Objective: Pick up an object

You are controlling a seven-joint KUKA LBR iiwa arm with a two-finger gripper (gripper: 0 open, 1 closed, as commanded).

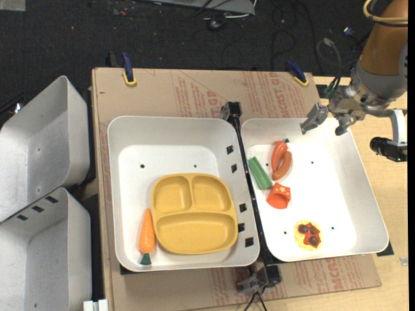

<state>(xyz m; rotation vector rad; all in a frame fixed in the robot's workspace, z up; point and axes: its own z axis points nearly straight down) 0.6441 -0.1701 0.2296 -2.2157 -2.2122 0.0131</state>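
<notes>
Currently your gripper (pixel 328 119) hangs with fingers spread and empty at upper right, so descending there could miss the hot dog (pixel 280 159) entirely.

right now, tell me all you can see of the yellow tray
The yellow tray is a rounded-corner plate, seemingly plastic, with three compartments: two small ones at the far side, one wide one nearer the camera. It lies flat and upright in the left bin, toward its near edge. Nothing lies in it. A carrot lies along its left rim, touching or nearly so.
</notes>
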